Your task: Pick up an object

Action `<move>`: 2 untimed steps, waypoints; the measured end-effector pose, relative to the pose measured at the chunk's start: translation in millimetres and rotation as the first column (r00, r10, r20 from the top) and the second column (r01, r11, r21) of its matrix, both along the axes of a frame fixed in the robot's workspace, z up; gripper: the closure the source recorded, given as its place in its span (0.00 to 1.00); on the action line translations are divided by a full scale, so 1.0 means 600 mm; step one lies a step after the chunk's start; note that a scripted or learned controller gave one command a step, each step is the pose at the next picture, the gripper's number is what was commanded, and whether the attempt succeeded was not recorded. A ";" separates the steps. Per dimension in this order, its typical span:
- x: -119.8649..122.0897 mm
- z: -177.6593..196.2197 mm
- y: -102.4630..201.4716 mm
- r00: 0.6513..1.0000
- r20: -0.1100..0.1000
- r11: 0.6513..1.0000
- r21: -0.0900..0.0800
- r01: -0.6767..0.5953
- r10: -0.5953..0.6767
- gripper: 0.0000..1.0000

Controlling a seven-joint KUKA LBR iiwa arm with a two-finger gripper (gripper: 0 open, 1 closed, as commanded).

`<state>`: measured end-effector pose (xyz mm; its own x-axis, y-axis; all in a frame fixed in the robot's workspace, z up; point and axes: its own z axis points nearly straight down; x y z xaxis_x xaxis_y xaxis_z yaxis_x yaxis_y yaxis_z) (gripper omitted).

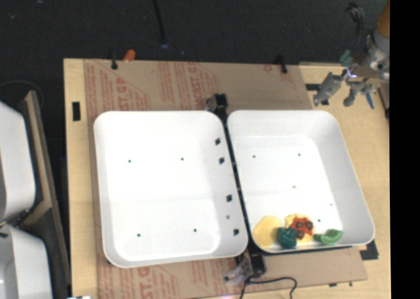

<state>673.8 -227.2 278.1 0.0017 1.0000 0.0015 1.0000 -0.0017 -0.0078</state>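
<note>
Several small objects lie huddled in the near corner of the right bin: a pale yellow disc, a teal piece, a red and orange piece and a green piece. My gripper hangs at the far right, beyond the right bin's back corner and above the bench. Its two fingers are spread apart with nothing between them. It is well away from the objects.
The left bin sits beside the right one, joined by a black clip strip. Both rest on a cardboard sheet on the wooden bench. White containers stand at the far left edge.
</note>
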 end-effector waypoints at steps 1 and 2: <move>0.002 0.010 0.001 1.000 0.009 1.000 -0.002 -0.001 0.001 0.00; 0.000 -0.095 0.006 1.000 0.004 1.000 0.000 -0.002 0.002 0.00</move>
<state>674.0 -223.8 221.3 0.0001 1.0000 0.0011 1.0000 -0.0001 -0.0043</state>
